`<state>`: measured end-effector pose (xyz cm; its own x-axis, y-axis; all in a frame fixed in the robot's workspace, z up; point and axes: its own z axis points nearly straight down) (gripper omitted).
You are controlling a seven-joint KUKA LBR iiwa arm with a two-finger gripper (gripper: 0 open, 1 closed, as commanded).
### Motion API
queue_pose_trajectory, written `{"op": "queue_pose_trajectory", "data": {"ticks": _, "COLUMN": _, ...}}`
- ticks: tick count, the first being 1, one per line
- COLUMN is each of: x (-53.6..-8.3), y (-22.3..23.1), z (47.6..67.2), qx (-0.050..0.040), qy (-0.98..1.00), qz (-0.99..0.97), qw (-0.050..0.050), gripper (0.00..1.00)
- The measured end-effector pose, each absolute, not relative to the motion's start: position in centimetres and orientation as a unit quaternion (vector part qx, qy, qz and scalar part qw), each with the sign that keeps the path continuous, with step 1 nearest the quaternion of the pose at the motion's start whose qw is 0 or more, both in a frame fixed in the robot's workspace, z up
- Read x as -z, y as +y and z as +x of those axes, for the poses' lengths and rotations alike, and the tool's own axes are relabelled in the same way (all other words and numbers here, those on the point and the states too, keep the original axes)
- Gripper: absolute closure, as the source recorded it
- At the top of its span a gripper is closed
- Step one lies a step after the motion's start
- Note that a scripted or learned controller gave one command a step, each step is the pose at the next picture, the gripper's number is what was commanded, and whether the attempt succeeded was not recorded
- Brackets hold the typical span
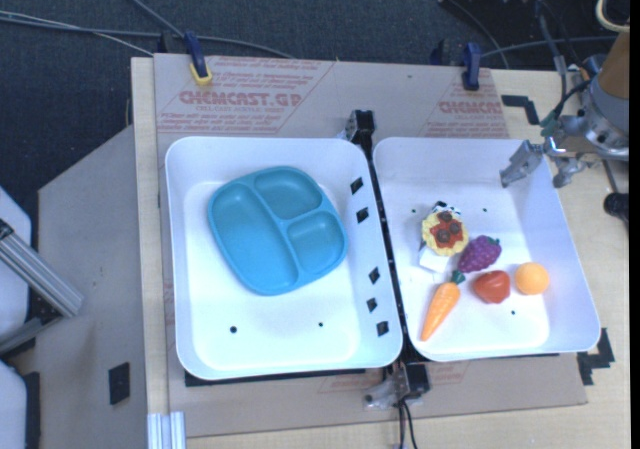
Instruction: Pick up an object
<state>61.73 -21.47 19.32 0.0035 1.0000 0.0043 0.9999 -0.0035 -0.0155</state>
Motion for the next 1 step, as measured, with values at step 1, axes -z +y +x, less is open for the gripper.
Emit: {"op": "queue_pose_trajectory", "data": {"ticks": 1, "x": -20.27, "y": -21.40, "z": 62.08, "qx": 0.0001, "qy": -0.707, "qz": -0.707, "qw": 0.000, "gripper": 0.00}}
